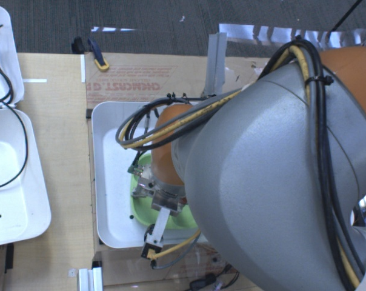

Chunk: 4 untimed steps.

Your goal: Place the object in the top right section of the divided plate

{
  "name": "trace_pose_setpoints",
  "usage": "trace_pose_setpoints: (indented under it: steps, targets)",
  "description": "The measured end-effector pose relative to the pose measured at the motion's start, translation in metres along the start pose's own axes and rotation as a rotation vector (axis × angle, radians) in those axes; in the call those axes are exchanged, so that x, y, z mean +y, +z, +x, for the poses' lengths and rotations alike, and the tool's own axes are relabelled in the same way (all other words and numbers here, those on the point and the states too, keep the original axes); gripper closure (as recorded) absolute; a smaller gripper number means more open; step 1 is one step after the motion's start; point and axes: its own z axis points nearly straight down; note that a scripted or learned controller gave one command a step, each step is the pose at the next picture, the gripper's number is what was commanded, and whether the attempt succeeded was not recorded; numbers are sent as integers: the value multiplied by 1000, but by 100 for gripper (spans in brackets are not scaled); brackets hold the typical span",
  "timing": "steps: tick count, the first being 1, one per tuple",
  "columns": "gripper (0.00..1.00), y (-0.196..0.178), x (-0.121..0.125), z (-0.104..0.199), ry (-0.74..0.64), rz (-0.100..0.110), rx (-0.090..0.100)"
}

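A green divided plate [140,208] lies in the white bin [110,162] near the middle of the camera view; just a small part of its left side shows. The grey arm with its orange band reaches in from the right and covers most of the plate and the right half of the bin. The gripper [148,183] hangs over the plate's left part, with its fingers hidden under the wrist. No object for placing can be made out, and the plate's sections are hidden by the arm.
A second white bin [13,180] sits at the left with a black cable looping over it. A blue and yellow clamp [98,54] rests on the wooden bench at the back. Black and yellow cables arc over the bin's left part.
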Motion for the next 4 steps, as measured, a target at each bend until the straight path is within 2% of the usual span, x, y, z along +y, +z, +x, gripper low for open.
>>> trace_pose_setpoints:
  steps: [1, 2, 3, 4]
  targets:
    - [0, 0, 91, 19, 332, 22, 19]
    - [100, -9, 88, 20, 323, 31, 14]
    - [100, -87, 48, 18, 278, 2, -6]
    - [100, -15, 24, -53, 247, -3, 4]
